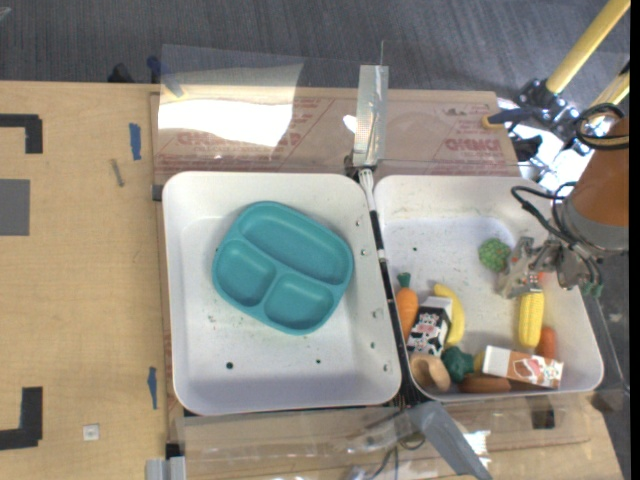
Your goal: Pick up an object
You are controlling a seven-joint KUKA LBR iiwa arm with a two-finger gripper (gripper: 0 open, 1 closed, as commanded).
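Camera view notes: hand (525, 268) low in right bin (440, 203) by its right wall, above the corn cob (531, 317), likely lining up a grasp; finger state cannot be told. Corn, carrot (406, 306), milk carton (429, 331), broccoli (493, 255) crowd that bin. Left bin (190, 348) holds a teal divided plate (283, 266).

One fixed camera above the bench, looking down at a slant, left bin (190, 298) and right bin (590, 358) both in frame, moderately close, arm (605, 193) entering at right
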